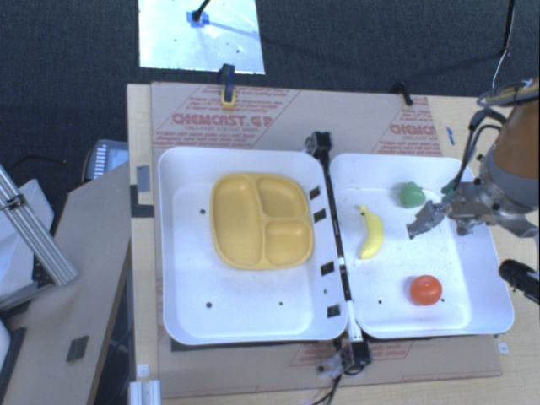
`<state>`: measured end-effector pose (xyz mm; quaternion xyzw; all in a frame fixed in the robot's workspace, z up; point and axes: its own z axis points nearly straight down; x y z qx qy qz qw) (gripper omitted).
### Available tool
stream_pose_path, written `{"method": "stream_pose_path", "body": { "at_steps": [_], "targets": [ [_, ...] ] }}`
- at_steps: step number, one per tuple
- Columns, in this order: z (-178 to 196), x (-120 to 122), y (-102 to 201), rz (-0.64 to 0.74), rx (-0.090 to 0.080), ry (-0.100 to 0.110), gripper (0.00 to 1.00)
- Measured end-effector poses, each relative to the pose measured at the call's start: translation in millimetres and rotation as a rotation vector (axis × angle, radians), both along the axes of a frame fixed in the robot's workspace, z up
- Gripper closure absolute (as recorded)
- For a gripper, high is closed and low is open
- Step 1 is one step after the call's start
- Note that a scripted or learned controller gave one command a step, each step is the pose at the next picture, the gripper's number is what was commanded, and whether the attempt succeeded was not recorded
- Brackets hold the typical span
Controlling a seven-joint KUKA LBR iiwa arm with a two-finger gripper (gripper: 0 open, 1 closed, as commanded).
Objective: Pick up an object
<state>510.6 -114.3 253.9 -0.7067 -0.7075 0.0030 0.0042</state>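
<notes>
The claw [424, 220] hangs over the right bin [481, 315], on an arm [515, 154] that enters from the right. Its fingers [419, 225] point left and slightly down; they appear slightly apart, though the view is too coarse to be sure. Nothing sits between them.

Positions relative to the claw:
- Green object [411, 194]: just above and a little left, close to the claw; whether it touches cannot be told
- Banana [370, 232]: to the left, near, lying roughly upright in the view, close to the bin's left wall
- Tomato [426, 289]: directly below, apart from the claw
- Yellow tray [260, 220]: well to the left, in the left bin [181, 294]; it has three compartments

Both bins rest side by side on a cardboard sheet [278, 112] laid on the table [139, 108]. A clamp [228, 85] grips the sheet's far edge, well above and left of the claw
</notes>
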Motion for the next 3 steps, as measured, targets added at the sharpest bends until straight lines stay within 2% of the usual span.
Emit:
{"method": "stream_pose_path", "body": {
  "at_steps": [1, 3],
  "targets": [
    [6, 2, 0, 0.003, -0.002, -0.012, 0.0],
    [-102, -4, 12, 0.0, 0.0, -0.007, 0.0]
  ]
}}
